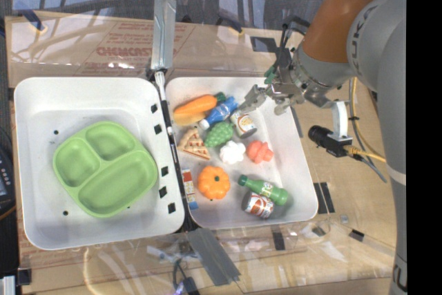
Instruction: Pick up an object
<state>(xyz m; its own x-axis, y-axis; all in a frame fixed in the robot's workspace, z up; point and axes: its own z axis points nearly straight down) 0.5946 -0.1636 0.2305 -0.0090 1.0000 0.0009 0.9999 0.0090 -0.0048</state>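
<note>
The right bin (298, 148) holds several toy foods: an orange carrot (195, 107), a blue bottle (219, 112), a green bumpy piece (219, 133), a small can (243, 123), a pizza slice (195, 145), a white cauliflower (233, 152), a pink piece (259, 150), an orange pumpkin (213, 182), a green bottle (264, 190) and a brown can (259, 205). My gripper (264, 102) hovers over the bin's far right corner, just above and right of the small can. Its fingers are spread open and hold nothing.
The left bin (34, 121) carries a green divided plate (105, 168). A small red and blue packet (188, 186) lies against the right bin's left wall. A raised divider (163, 38) stands between the bins at the back.
</note>
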